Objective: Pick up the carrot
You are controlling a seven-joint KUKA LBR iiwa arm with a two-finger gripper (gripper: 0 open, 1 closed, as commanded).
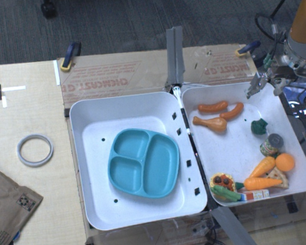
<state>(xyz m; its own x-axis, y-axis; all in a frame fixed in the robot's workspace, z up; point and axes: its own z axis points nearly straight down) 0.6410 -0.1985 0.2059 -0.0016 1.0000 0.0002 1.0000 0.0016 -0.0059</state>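
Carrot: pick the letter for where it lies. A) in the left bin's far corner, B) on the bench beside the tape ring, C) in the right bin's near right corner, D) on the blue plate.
C: the carrot lies in the right bin, near right corner, beside an orange ball; the blue plate sits in the left bin.

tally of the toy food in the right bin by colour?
Orange or brown: 6 (two sausages, drumstick, two carrots, orange ball)
Green: 2 (dark green piece, green pod)
Mixed colours: 3 (can, pizza slice, red and white tube)
Total: 11
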